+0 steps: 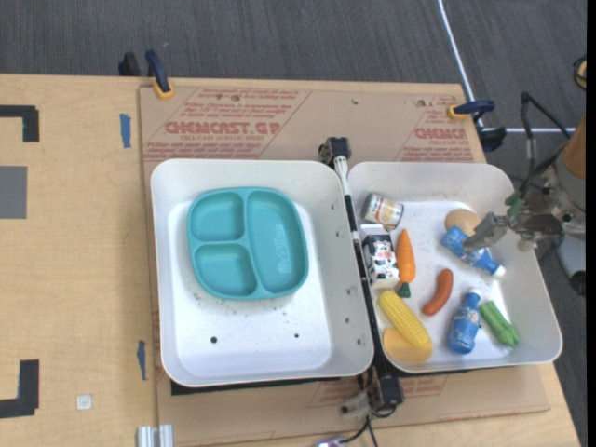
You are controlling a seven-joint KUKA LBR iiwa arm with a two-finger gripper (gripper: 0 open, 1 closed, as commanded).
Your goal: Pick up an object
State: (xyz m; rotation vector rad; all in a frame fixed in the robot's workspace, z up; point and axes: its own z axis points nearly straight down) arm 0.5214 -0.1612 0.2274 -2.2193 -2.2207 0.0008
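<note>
Reaching in from the right, the jaws [486, 233] sit low in the right bin [535, 291], just over a blue bottle [470, 249]; whether they grip it I cannot tell. Left of them lie a carrot [406, 255], a sausage [438, 291] and corn [405, 317]

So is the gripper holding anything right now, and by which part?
Cannot be told. The gripper is right at the blue bottle in the right bin, but a hold isn't visible.
</note>
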